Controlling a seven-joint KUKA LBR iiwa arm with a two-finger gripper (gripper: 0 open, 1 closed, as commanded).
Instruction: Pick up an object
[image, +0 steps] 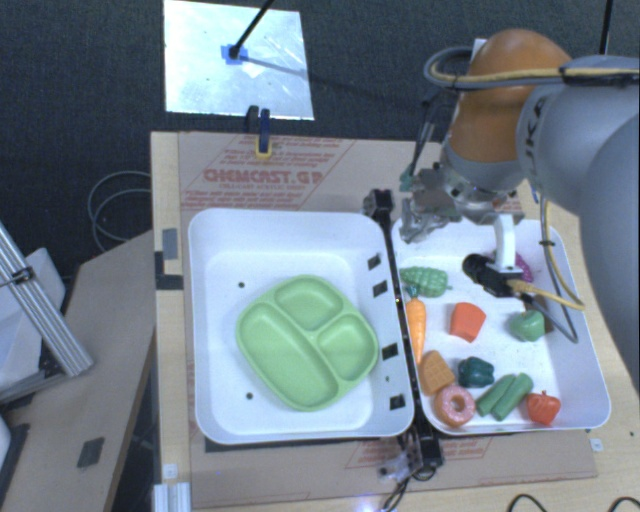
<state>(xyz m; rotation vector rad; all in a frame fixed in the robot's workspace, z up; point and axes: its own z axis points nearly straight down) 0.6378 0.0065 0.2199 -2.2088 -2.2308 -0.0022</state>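
The gripper (425, 222) is hanging over the far left corner of the right bin (590, 385), below the arm (560, 120) with its orange band, which is reaching in from the right. Whether it is released or clenched I cannot tell, and nothing is showing between its tips. A black and white fitting (497, 262) is sticking out just right of it, over the bin.

In the same camera view the toy foods are lying in the right bin. A green bumpy vegetable (424, 280) is sitting just below the gripper, apart from it. A carrot (416, 320) is lying along the left wall, with a tan waffle-like piece (434, 371) nearer the front and a pink doughnut (456, 405) at the front edge. An orange-red piece (467, 320) is resting mid-bin, a dark green pepper (476, 371) below it, a pair of green pods (505, 394) beside that, and a small red tomato (543, 407) at the front right. A light green piece (527, 324) is lying near the right wall.

The left bin (215, 400) is holding a green divided plate (306, 342), lying flat
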